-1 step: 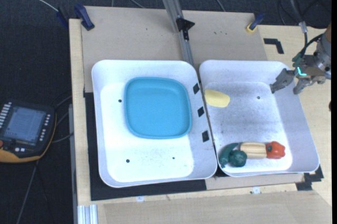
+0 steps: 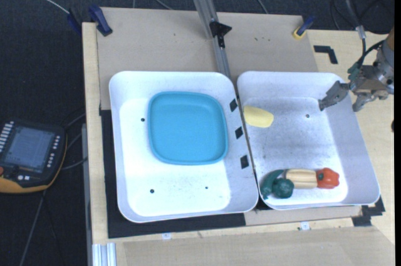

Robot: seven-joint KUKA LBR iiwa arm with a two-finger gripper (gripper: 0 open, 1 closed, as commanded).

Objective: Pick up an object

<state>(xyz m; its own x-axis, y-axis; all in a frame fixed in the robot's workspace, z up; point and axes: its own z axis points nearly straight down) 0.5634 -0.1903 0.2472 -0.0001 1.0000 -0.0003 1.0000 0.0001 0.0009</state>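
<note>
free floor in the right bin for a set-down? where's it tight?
Right bin: the bare middle is free, bordered by the yellow piece at its left wall, the gripper at the upper right, and the toy row below. Tight along the near wall: green piece, tan piece and red piece lie close together. Left bin: the blue plate leaves a bare near strip.

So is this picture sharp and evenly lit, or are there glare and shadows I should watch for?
In the camera view, light is even and soft: the white bins look bright but not blown out, the blue plate shows a mild sheen, shadows are faint. The small items are slightly soft, and the gripper at the right edge looks a little blurred.
</note>
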